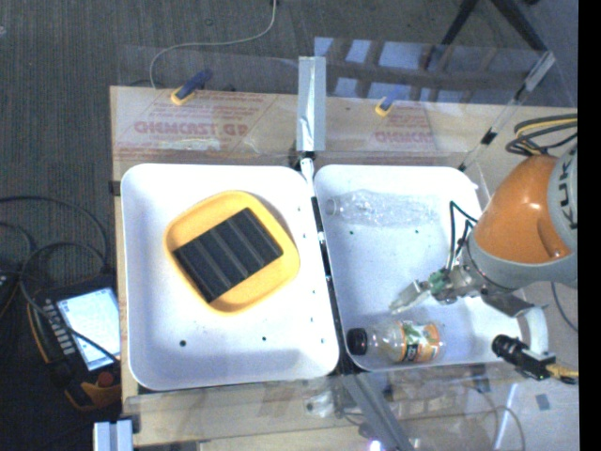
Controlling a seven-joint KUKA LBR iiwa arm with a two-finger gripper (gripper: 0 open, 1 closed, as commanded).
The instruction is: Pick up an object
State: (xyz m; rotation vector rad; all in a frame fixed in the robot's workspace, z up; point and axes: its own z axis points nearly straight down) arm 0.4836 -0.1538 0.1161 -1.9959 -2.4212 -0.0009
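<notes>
While the arm (531, 224) reaches over the right bin (376, 252), its gripper (434, 289) hangs low near the middle of that bin, and I cannot tell if it is open or closed. Close to the front edge of this bin a clear plastic bottle (399, 342) lies on its side, with a black cap toward the left and an orange-yellow label. At the centre of the left bin (150, 346) rests a yellow dish (282, 261) carrying a black ridged insert (228, 253).

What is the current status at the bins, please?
Hand over right bin, grip state unclear. Bottle lying at the bin's near edge, not held. Yellow dish in left bin.
</notes>
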